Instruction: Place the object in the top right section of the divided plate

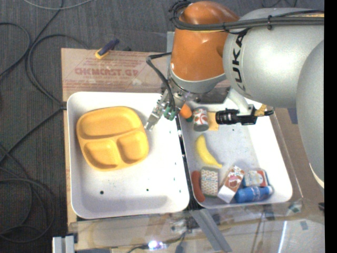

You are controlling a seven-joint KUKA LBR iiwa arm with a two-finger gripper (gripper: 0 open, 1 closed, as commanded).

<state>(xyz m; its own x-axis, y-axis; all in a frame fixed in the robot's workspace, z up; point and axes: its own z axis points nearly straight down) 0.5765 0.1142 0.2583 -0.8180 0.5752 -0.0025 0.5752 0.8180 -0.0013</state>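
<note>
Arm over the bins' divide, pincer (pixel 158 112) low by the plate.
Pincer state: cannot tell. Plate (pixel 111 137): yellow, three sections.

Arm (pixel 253 51) in from the right, orange band over the seam between the bins. Gripper (pixel 156 116) low over left bin (pixel 126 194), tip just beside the divided plate (pixel 112 137), at its upper right rim. Plate yellow, three sections. Right bin (pixel 274 141): banana (pixel 205 151) mid-bin, small can (pixel 200 119) and orange piece (pixel 185 110) under the wrist, cartons (pixel 230 182) and blue bottle (pixel 254 194) along the near edge. Yellow-blue item (pixel 107 47) on cardboard (pixel 110 75) behind.
</note>
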